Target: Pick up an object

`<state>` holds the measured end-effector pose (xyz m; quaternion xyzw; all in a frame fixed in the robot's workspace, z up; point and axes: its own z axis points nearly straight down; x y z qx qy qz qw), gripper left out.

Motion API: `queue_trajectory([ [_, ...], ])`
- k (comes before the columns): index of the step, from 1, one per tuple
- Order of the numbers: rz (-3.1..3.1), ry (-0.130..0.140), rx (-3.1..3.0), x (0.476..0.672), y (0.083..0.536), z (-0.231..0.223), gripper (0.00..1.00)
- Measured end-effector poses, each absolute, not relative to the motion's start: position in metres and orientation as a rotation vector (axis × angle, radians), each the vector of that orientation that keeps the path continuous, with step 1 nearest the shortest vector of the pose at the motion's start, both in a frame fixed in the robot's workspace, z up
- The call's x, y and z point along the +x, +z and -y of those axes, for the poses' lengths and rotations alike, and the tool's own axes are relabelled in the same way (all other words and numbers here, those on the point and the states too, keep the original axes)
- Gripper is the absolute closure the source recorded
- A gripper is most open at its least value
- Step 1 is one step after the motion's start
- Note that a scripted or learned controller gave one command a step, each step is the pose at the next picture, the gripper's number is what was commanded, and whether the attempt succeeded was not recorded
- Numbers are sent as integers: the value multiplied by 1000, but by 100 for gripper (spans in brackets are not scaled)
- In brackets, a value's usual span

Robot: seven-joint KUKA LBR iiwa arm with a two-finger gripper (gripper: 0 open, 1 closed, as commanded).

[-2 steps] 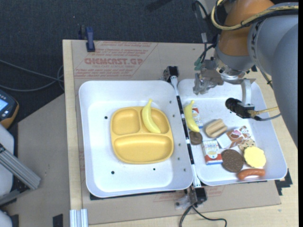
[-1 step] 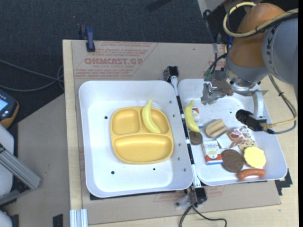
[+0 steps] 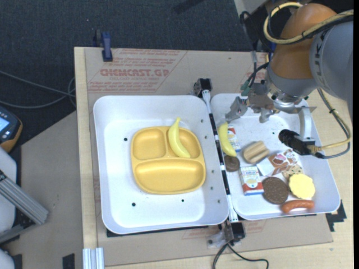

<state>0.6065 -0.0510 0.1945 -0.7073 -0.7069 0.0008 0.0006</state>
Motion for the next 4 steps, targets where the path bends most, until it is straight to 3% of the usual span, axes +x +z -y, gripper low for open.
queue_trajectory([
  [1,2227,-5,-2228,602,101,92,0],
  [2,2228,-16,-2243,564,91,97,0],
  [3,2222,-14,-2230,548,90,133,0],
  [4,2228,-8,-2229,594,89,199,0],
])
